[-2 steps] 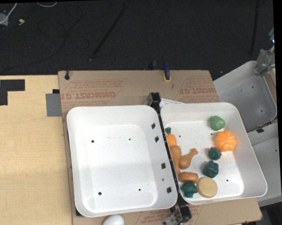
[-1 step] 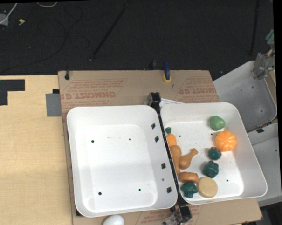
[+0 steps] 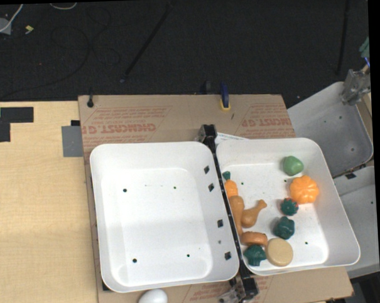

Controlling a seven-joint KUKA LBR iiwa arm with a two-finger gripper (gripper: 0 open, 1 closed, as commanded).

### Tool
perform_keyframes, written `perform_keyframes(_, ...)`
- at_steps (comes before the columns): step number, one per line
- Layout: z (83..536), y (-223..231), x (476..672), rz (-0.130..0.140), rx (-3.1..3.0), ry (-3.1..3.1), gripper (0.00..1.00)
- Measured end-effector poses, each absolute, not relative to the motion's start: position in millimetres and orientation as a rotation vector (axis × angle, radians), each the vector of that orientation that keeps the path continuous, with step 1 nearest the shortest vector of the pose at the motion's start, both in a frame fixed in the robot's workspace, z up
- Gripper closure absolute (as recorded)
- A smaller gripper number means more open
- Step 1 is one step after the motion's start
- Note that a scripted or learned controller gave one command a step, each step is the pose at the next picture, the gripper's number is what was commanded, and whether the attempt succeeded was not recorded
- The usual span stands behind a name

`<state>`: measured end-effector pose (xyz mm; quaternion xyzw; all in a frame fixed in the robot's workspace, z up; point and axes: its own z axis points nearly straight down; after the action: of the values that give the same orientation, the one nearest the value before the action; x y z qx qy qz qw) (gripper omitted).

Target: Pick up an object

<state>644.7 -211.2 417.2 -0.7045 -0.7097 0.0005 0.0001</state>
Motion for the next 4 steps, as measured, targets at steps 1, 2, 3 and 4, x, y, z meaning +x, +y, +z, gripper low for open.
perform_keyframes(1,425,-211,644.8,0.001,-2.211,-2.232,1.0)
perform_keyframes(2,411,-211,644.6,0.004,-2.211,-2.228,1.0)
perform_keyframes(3,426,-211,644.9,0.001,-2.209,-2.234,1.0)
perform_keyframes(4,410,-211,644.6,0.004,-2.209,-2.23,1.0)
